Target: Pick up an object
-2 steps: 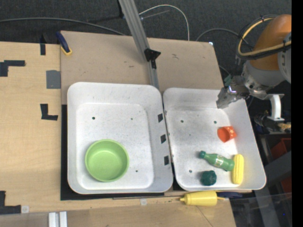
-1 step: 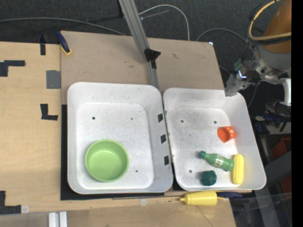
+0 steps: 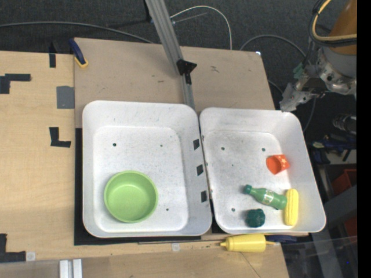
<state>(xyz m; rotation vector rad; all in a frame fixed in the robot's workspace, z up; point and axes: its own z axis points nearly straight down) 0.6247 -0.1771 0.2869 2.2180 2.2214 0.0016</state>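
Observation:
The right bin (image 3: 232, 126) holds an orange cup (image 3: 277, 164), a green bottle (image 3: 265, 196) lying on its side, a yellow oblong piece (image 3: 291, 207) by the right wall and a small dark green lump (image 3: 254, 217). In the left bin (image 3: 139, 117) a light green bowl (image 3: 131, 196) sits at the front left. My gripper (image 3: 288, 100) hangs past the right bin's far right corner, above its rim and well away from every object. Nothing is visible in it.
A yellow squeeze bottle (image 3: 246, 243) lies on the bench just in front of the right bin. A slanted grey metal pole (image 3: 168, 30) runs down to the gap between the bins. Cables trail across the dark floor behind.

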